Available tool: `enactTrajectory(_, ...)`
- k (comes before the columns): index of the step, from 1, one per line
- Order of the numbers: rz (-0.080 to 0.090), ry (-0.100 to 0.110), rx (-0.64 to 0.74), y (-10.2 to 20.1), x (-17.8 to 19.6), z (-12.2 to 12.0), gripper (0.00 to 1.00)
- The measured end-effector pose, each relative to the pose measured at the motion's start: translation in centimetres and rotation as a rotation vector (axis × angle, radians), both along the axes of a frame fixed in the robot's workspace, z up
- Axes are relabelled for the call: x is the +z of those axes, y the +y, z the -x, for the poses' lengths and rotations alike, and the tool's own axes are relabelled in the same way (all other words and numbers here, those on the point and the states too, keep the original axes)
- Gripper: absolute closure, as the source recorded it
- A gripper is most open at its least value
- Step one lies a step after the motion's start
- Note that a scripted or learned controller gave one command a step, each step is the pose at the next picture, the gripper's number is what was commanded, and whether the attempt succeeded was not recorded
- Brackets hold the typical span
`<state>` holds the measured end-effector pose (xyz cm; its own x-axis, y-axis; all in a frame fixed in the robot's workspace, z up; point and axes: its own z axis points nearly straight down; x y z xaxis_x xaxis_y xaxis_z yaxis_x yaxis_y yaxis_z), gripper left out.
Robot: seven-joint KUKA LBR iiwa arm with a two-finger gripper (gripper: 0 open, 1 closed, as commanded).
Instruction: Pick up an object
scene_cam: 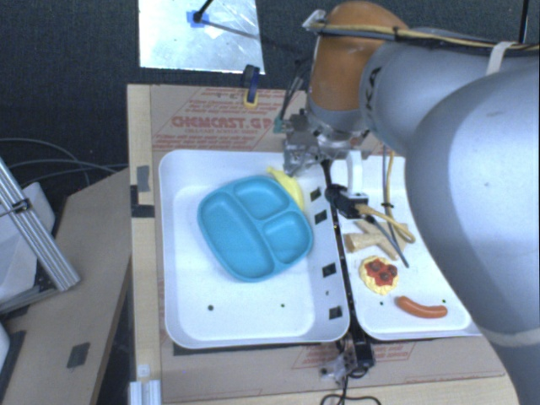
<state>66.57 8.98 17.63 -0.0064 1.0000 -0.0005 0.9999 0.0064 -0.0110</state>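
We see the gripper at the left bin's far rim. It touches a yellow object beside the blue divided plate. We cannot tell its state.

A dark speckled floor surrounds the cardboard-covered surface; a shiny metal sheet lies beyond it, aluminium framing stands at left, with loose cables

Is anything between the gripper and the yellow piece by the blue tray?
Nothing visible. The gripper hangs right above the yellow piece, which lies against the far edge of the blue tray in the left bin.
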Motion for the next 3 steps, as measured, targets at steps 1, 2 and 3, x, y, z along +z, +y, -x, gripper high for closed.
enactTrajectory(1, -0.005, -0.018, 0.004, 7.2, 6.8, 1.5, 1.00)
enactTrajectory(2, -0.003, -0.010, 0.002, 12.9, 0.9, 0.7, 1.00)
enactTrajectory(3, 0.000, -0.012, -0.008, 7.8, 4.4, 5.3, 1.00)
